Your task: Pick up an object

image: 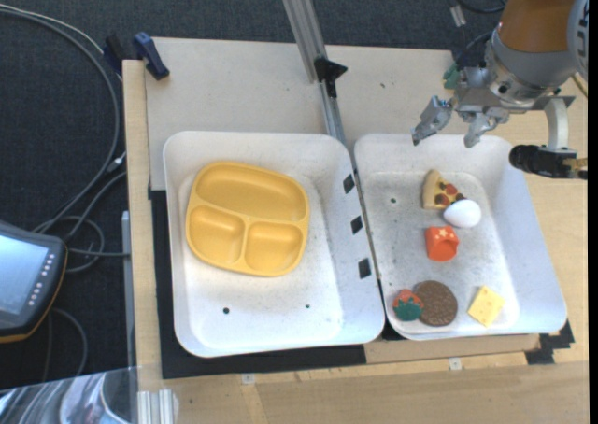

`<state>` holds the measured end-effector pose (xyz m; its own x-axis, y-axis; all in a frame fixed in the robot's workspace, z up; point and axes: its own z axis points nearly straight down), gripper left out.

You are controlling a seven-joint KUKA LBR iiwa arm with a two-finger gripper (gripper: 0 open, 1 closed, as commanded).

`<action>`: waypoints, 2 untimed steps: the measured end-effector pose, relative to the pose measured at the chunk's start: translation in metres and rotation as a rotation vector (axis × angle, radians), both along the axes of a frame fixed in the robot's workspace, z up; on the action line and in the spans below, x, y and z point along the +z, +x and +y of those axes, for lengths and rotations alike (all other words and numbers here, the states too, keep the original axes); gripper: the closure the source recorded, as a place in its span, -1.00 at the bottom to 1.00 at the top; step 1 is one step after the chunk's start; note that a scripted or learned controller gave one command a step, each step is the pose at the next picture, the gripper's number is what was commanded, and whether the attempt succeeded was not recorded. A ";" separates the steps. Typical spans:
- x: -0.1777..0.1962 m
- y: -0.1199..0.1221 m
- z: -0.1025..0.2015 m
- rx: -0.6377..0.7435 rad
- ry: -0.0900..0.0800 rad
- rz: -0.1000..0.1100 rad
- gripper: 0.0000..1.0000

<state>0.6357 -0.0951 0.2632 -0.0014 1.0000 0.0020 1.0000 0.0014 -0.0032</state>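
Below the hand [448,127], the pizza slice [437,189] and egg [462,214] stand nearest, with bare bin floor [392,226] to their left.

Matt yellow plastic divided plate [248,219], speckled white plastic bins [201,329], glossy white egg [462,214], metal pole [297,2]

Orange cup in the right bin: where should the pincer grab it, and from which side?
Judging from above: come straight down on the orange cup and close across its body. The egg crowds its upper right edge, so put the fingers on the left and right sides. The pincer looks open.
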 end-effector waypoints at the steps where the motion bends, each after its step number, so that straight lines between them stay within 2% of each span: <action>1: 0.000 0.000 0.000 0.000 0.000 0.000 -1.00; 2: -0.063 -0.001 0.006 -0.001 0.000 0.006 -1.00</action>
